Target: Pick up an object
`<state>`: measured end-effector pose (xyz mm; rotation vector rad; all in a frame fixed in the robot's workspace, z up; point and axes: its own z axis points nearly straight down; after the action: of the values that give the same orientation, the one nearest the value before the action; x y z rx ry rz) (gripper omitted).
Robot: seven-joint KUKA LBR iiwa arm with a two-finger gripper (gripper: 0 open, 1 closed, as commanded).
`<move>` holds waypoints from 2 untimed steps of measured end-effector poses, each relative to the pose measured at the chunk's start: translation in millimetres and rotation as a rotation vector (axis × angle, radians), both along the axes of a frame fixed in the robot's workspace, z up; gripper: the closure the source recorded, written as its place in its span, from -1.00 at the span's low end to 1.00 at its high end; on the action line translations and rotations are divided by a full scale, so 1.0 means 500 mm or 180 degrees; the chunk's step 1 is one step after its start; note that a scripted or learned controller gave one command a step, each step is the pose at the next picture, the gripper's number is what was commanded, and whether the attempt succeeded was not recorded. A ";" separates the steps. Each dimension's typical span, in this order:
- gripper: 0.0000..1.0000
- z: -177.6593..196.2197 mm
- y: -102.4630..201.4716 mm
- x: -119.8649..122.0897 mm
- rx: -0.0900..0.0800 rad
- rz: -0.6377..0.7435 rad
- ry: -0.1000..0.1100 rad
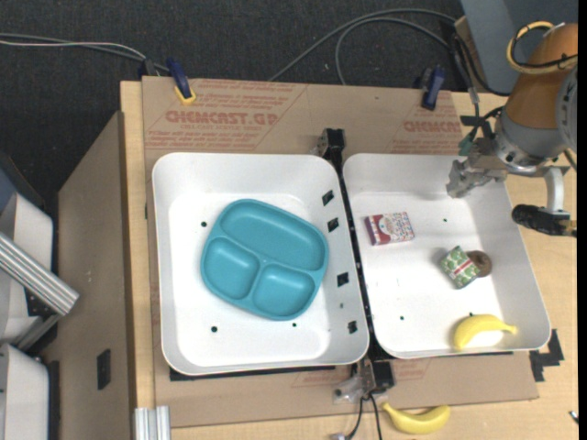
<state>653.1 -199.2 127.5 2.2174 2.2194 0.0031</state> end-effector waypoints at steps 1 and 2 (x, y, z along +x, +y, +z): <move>1.00 0.110 0.008 -0.015 0.0000 0.0000 -0.0007; 1.00 0.221 0.009 -0.012 -0.0001 0.0002 -0.0011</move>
<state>647.3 -195.0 238.1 2.2149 2.2182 0.0065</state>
